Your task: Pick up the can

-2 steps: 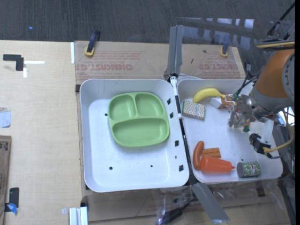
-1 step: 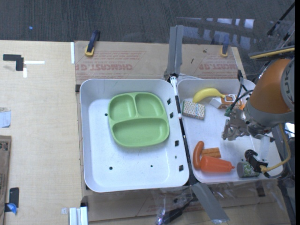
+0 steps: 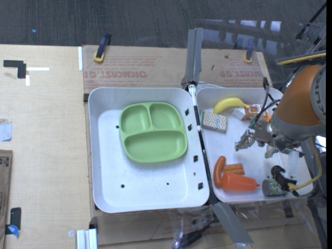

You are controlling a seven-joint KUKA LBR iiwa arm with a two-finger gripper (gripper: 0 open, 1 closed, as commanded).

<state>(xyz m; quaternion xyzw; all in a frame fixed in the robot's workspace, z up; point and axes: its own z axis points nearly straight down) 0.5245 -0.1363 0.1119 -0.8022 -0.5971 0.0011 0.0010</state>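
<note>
A small can point(image 3: 253, 109) with an orange and white label lies at the back of the right bin point(image 3: 236, 197), just right of the banana point(image 3: 230, 105); the arm's cables partly cover it. My gripper point(image 3: 256, 146) hangs over the middle of the right bin, in front of the can and apart from it. Its fingers point(image 3: 241, 144) are spread open with nothing between them. The grey and orange arm reaches in from the right and hides the bin's right side.
A speckled sponge block point(image 3: 214, 121) lies left of the gripper. A red sausage point(image 3: 219, 168), an orange carrot point(image 3: 239, 182) and a small orange block point(image 3: 234, 168) lie at the bin's front. A green divided plate point(image 3: 153, 132) sits in the left bin point(image 3: 104, 191).
</note>
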